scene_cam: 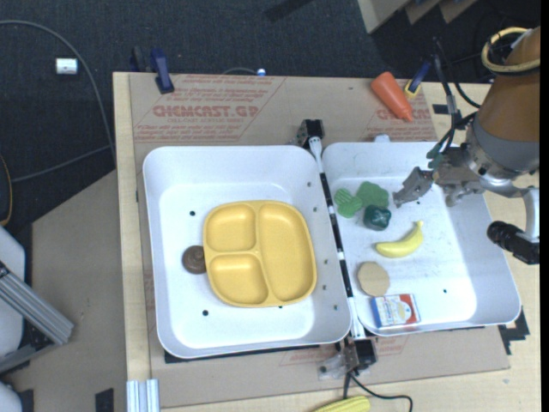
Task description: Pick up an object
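Camera view has the gripper (433,187) hovering over the right bin (489,273), fingers spread and pinching nothing, probably lining up a grab. Just beyond its tips sit a green toy (367,202) and, a little farther, a banana (401,241).

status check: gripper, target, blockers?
Gripper over right bin, fingers spread, holding nothing. Nearest things: green toys, then banana, both lying free. Nothing between gripper and toys.
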`<action>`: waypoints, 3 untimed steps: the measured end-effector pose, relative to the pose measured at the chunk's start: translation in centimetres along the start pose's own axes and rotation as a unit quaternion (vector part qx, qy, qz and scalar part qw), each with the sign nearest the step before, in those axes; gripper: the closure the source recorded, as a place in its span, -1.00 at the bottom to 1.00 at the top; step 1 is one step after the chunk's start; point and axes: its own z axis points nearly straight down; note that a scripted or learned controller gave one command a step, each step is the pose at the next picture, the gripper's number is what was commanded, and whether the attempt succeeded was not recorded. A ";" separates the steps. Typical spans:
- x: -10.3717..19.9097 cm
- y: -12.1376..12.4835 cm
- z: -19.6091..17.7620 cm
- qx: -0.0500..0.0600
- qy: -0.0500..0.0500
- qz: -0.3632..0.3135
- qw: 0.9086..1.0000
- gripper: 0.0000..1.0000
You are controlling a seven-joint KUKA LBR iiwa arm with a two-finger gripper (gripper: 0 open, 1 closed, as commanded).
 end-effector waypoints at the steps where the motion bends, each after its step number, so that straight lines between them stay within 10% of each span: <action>1: -6.5 0.0 10.7 0.001 0.000 0.001 1.000 -1.00; 2: -2.1 0.5 14.3 0.001 0.001 0.000 1.000 -1.00; 3: -2.1 0.5 13.2 0.000 0.000 0.000 1.000 1.00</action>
